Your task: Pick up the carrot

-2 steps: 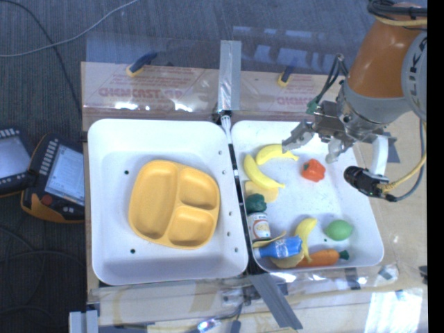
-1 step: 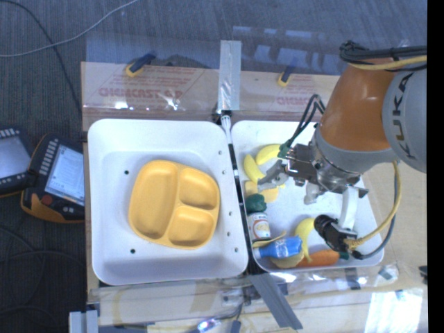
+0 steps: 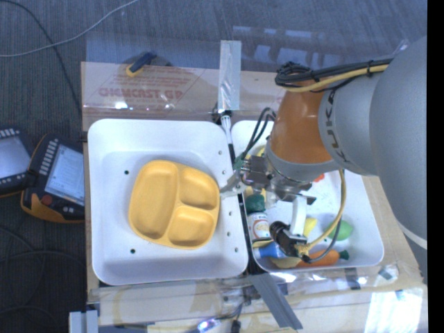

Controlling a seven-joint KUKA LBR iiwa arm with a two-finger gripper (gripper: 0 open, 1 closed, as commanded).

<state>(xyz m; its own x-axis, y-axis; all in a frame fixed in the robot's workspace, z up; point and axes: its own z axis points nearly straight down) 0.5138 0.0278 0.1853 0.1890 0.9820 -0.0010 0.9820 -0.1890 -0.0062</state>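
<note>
Bins number two: a left bin (image 3: 104,207) holding one yellow plate (image 3: 173,203) with three compartments, and a cluttered right bin (image 3: 364,234). One carrot (image 3: 326,257) lies near its lower edge, long axis roughly left-right, tip unclear. The tool (image 3: 274,189) hangs above-left of it; spread or closed, I cannot tell.

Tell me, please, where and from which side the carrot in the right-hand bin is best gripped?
Probably take the carrot by its bare right half, coming from straight above and closing across its thin width. It lies flat, lengthwise along the near wall of the right bin, and its left end is crowded by other items, so a side approach looks blocked.
</note>
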